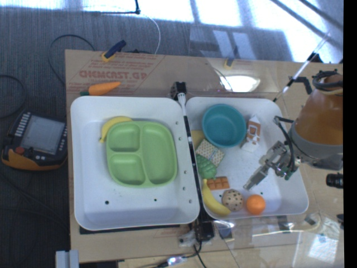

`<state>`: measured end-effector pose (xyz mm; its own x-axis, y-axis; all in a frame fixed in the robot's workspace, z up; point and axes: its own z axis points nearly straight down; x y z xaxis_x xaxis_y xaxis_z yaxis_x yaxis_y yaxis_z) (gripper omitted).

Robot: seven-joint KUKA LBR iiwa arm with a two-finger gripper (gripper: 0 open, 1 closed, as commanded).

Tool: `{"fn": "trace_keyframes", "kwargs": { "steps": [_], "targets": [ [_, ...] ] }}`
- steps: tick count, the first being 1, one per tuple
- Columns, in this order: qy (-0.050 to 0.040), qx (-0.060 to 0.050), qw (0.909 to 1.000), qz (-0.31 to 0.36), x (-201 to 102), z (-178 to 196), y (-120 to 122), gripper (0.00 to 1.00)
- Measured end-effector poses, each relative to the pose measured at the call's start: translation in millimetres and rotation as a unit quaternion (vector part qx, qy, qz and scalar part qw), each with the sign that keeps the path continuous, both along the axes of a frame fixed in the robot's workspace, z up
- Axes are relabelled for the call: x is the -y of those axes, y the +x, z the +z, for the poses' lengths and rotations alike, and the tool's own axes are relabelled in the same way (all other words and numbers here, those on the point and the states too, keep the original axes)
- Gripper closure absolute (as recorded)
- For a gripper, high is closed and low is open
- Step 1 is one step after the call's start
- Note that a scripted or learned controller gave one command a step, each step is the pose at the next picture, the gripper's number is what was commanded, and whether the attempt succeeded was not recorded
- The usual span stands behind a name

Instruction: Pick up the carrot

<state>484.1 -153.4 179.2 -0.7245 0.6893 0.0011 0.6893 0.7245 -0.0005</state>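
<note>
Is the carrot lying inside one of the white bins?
No, the carrot lies on the bench outside, just beyond the top left corner of the left bin.

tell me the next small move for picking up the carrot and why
Probably lift clear and travel left: the gripper hovers in the right bin, while the carrot lies outside both bins, on the bench behind the left bin.

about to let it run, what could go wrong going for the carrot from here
The carrot lies on the bench outside both bins, beyond the left bin, while the gripper sits over the right bin: a long reach across. The orange near the gripper could be taken for it.
</note>
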Motion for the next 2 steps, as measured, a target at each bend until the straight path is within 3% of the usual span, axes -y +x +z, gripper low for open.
{"fn": "trace_keyframes", "kwargs": {
  "steps": [1, 2],
  "targets": [
    [0.0009, 0.000, 0.9762, 0.217, 0.3, -21.1, -0.3, 0.00],
    [-0.0014, 0.006, 0.9662, 0.258, 41.5, -88.0, 4.7, 0.00]
  ]
}}
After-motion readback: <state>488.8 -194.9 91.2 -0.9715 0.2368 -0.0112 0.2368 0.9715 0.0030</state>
